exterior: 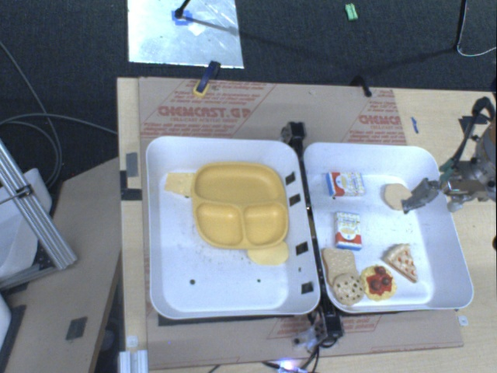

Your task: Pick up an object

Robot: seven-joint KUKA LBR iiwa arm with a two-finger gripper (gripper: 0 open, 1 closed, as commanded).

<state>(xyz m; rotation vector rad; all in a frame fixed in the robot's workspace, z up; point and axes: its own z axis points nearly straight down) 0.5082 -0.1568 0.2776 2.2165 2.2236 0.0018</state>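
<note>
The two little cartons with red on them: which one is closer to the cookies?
The lower carton, lying just above the crackers and cookie. The upper carton sits farther back.

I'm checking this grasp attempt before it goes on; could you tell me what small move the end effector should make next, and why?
Probably a short shift toward the tan round piece in the right bin. The end effector sits at that piece's edge, not over its middle, and nothing is seen between its fingers.
</note>
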